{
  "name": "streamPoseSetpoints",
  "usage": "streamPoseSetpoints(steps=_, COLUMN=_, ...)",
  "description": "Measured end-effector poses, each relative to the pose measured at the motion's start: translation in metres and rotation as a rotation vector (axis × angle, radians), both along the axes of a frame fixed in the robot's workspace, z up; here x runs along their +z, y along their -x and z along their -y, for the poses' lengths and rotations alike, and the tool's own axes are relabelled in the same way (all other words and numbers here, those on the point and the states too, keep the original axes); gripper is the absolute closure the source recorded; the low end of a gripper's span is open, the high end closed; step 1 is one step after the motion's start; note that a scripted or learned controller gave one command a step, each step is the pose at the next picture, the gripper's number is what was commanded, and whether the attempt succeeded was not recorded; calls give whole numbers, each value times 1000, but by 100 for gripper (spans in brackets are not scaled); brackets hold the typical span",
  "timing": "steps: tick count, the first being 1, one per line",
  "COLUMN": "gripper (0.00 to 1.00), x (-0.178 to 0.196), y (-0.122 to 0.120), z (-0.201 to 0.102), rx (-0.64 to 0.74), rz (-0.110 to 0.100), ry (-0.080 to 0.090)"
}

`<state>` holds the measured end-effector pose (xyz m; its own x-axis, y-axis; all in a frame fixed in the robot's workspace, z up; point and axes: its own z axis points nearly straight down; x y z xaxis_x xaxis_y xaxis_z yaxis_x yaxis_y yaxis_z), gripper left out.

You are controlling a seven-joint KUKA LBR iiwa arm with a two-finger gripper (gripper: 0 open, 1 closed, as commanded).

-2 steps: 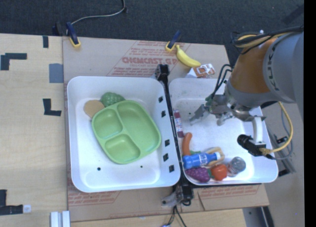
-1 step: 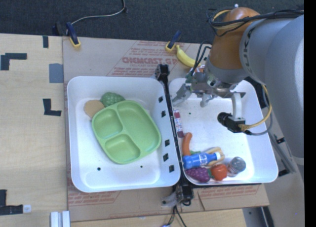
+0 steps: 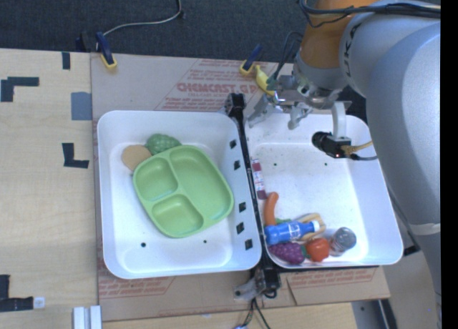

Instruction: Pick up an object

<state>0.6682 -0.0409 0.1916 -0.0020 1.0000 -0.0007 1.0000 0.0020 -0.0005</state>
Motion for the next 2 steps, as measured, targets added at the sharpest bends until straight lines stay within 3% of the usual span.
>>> streamPoseSetpoints(steps=1, gripper=0, x=-8, y=0, z=-53, rx=0, rz=-1, ry=-1)
streamPoseSetpoints(steps=2, gripper=0, x=-8, y=0, z=33, rx=-3, rz=-1, ry=1)
